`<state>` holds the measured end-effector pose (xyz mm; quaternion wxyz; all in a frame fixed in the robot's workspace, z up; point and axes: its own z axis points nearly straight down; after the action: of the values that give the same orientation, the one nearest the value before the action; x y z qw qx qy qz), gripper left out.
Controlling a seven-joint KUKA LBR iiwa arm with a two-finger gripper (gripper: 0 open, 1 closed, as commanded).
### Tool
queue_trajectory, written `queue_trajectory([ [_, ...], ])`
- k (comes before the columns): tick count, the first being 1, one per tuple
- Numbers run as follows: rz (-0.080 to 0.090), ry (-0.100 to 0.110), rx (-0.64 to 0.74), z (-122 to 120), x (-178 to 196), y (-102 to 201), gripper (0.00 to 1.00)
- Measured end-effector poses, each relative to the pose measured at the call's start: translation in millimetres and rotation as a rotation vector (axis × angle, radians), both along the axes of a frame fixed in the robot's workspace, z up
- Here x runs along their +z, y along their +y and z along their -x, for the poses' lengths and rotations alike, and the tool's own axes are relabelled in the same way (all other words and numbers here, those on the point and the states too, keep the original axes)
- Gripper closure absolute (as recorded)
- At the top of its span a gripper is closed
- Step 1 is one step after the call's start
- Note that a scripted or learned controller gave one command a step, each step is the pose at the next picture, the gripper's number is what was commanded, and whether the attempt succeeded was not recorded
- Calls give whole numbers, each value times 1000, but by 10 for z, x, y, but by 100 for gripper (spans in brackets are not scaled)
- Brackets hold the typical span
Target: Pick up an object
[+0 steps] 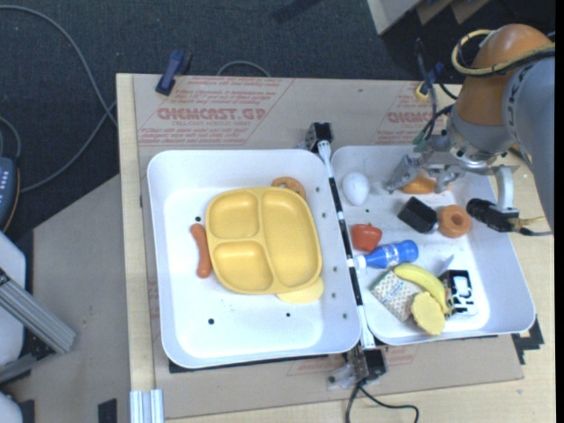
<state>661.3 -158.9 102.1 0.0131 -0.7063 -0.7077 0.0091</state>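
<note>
My gripper (422, 174) is low over the back of the right bin (520, 276), its grey fingers spread apart. A small orange piece (421, 184) lies on the bin floor between and just under them, not lifted. Close in front of it sits a black block (417, 215), with an orange ring (455, 221) to its right. A white egg (355, 187) rests to the gripper's left. Nearer the front lie a red piece (365, 235), a blue bottle (389, 254), a banana (423, 280), a patterned packet (394, 295) and a black-and-white item (459, 291).
The left bin (172, 236) holds a yellow divided plate (263, 239), an orange sausage (202, 249) along its left side and a brown ring (288, 184) behind it. A ridge (342, 236) separates the bins. A blue clip (171, 70) lies on the bench's far left corner.
</note>
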Motion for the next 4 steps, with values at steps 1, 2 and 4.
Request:
queue_trajectory([
  [1, 5, -25, -2, 8, -182, -380, 0],
  [2, 3, -17, -1, -25, -195, 51, 0],
  [4, 2, -18, 0, -28, -194, -200, 0],
])
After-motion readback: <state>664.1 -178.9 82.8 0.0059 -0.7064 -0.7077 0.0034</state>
